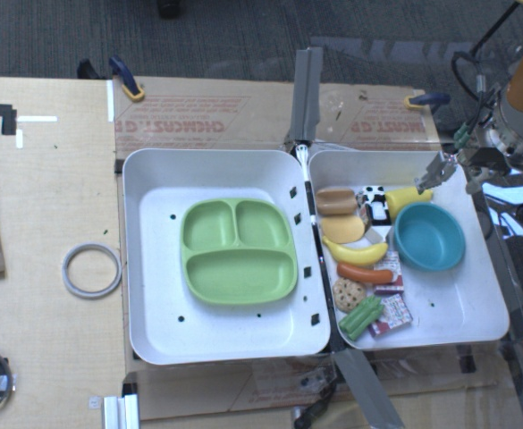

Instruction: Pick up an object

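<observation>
In the right bin [476,320], toys lie piled by the blue bowl [431,239]. The pincer [440,172] hangs above, ready to reach; I cannot tell its state.

a light green divided plate [240,251] is sitting in the white left bin [145,266]. in the white right bin [476,307], a teal bowl [430,238] is showing beside a yellow banana [359,253], a brown and tan bun [336,202], an orange-red sausage [366,274], a green vegetable piece [360,317] and a black-and-white patterned toy [376,204]. the table [46,195] is showing pale wood, with a grey ring [92,269] lying on it.
</observation>
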`<control>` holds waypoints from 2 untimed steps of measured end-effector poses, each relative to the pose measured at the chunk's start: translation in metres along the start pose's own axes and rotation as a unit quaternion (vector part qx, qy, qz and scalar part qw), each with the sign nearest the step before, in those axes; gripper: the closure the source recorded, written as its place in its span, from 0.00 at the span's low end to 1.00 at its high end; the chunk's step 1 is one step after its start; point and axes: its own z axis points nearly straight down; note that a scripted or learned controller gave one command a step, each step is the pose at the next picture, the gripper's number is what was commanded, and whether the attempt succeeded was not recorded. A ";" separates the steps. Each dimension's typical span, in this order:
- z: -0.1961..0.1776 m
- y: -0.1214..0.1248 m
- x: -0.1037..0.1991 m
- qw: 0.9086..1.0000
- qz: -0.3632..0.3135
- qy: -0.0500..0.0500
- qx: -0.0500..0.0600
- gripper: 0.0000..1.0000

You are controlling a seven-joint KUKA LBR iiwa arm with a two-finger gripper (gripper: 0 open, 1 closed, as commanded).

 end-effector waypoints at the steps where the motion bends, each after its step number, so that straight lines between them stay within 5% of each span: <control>1: 0.125 0.028 0.033 0.970 0.241 0.001 -0.005 0.00; 2: 0.114 0.049 0.036 1.000 0.014 0.000 -0.001 0.00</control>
